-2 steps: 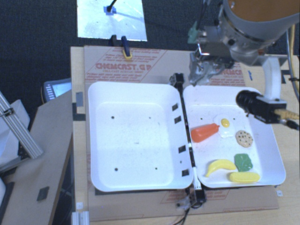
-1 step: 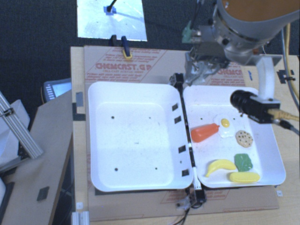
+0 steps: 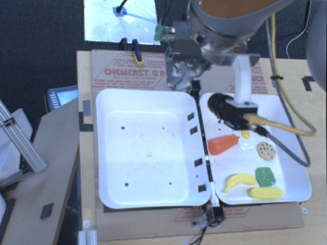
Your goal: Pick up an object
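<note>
My gripper (image 3: 185,79) hangs over the back rim where the two bins meet, high above the objects. Nothing shows in its grasp. The right bin (image 3: 291,152) holds an orange carrot-shaped piece (image 3: 223,144) near the divider, a round speckled cookie (image 3: 265,150), a green block (image 3: 265,176), a yellow banana (image 3: 240,181) and a yellow oblong piece (image 3: 266,192) at the front. A small yellow bit (image 3: 246,135) lies behind the cookie. All of them lie in front of and to the right of the gripper.
The left bin (image 3: 148,152) lies beside the right one, with black clips along the divider (image 3: 203,147). A black cylinder on a white post (image 3: 228,109) with a yellow cable (image 3: 281,126) hangs over the back of the right bin. Cardboard lies under the bins.
</note>
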`<state>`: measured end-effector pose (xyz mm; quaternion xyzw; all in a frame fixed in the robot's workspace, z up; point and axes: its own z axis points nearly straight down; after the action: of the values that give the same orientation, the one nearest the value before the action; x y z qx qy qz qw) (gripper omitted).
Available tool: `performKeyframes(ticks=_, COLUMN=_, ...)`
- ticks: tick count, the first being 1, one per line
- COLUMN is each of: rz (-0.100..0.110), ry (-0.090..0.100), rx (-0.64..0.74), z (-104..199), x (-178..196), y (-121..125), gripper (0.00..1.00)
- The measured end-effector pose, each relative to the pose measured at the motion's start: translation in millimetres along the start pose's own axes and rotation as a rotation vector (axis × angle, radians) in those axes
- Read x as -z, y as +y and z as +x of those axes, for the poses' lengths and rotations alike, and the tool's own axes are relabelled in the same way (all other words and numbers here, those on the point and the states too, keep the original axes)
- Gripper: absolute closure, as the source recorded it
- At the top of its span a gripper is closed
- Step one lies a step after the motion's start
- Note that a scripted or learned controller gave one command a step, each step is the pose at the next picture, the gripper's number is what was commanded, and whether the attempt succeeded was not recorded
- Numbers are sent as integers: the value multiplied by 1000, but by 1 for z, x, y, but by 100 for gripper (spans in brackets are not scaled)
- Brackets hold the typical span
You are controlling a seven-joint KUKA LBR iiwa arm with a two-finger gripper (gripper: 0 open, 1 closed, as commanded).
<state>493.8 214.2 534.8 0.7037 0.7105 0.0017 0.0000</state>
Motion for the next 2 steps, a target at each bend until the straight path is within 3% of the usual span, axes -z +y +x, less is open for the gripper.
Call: performKeyframes(ticks=2, rz=-3, ry=2, rx=-1, z=-3, x=23, y=1, gripper=100)
